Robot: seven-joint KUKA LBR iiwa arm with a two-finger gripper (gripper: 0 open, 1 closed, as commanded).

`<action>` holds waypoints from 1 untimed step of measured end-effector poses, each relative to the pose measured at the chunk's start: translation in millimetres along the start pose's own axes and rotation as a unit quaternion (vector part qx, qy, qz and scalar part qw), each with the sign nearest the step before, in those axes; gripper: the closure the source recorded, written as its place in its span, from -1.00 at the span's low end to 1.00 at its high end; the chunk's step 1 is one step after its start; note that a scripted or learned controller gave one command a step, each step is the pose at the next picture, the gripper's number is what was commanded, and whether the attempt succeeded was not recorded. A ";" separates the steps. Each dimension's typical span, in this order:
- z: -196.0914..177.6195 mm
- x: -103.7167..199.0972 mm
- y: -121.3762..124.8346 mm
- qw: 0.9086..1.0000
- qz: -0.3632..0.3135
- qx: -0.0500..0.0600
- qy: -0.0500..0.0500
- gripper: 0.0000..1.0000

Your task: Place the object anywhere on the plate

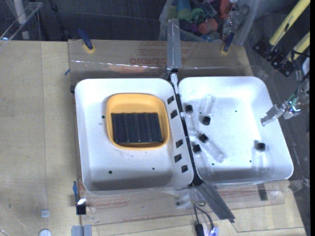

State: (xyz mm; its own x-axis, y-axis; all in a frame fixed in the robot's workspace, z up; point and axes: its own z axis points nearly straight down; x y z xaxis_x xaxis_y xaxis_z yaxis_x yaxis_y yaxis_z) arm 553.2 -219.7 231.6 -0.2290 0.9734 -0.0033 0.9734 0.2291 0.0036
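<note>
Two shallow white bins are sitting side by side on the wooden worktop [34,132]. The left bin [91,173] is holding a yellow plate [137,102], rounded-square, glossy, with a dark ribbed rectangular insert [137,128] lying flat in its middle. The right bin [246,85] is holding several clear plastic vials with black caps: one vial [207,107] is lying tilted near the top left, another [210,148] is lying diagonally near the divider, and a third [259,151] is resting by the right wall. More seem to be lying along the divider, but the clear bodies are blending into the white and are hard to count. None of them is touching the plate; all are sitting in the right bin, well apart from it.

The end effector [275,113] is showing at the right rim of the right bin, metallic, partly cut off and blurred; whether it is apart or together cannot be told. Nothing is visible between it.

Behind the bins, a clear tub [246,14] is holding a jumble of coloured toys [204,6], cropped by the top edge. A row of black tabs [176,129] is running along the divider.
</note>
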 end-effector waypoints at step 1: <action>-50.7 -5.1 33.8 0.992 -0.127 -0.001 -0.001 -1.00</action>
State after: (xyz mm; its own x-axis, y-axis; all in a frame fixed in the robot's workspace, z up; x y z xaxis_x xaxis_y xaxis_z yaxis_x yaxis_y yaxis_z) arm 587.1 -216.8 282.5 -0.4676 0.8839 -0.0056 0.8839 0.4676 0.0048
